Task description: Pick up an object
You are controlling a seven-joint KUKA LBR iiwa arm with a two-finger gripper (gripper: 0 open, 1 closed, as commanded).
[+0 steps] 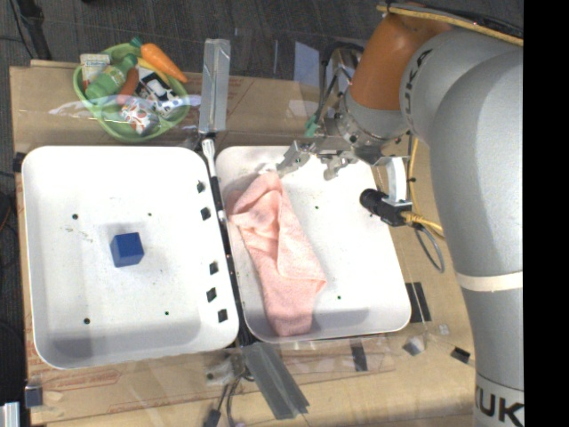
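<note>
Pink towel (277, 252) lengthwise, near-to-far, in right bin (373, 265)

Bench surroundings, overhead view

Dark grey floor (267, 7) lies beyond the cardboard-covered bench top (267, 92). A green bowl (133, 127) of assorted items sits at the bench's far-left corner; dark stands, possibly tripod legs (27, 12), occupy the upper-left floor.

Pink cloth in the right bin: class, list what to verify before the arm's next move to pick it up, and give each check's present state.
1. Pink cloth lies inside the right bin: ok.
2. Gripper is over the cloth's top end: ok.
3. Cloth between the fingers: not ok.
4. Nothing lies on the cloth: ok.
5. Blue cube sits apart, in the left bin: ok.
6. Gripper height above the cloth: cannot tell.
</note>
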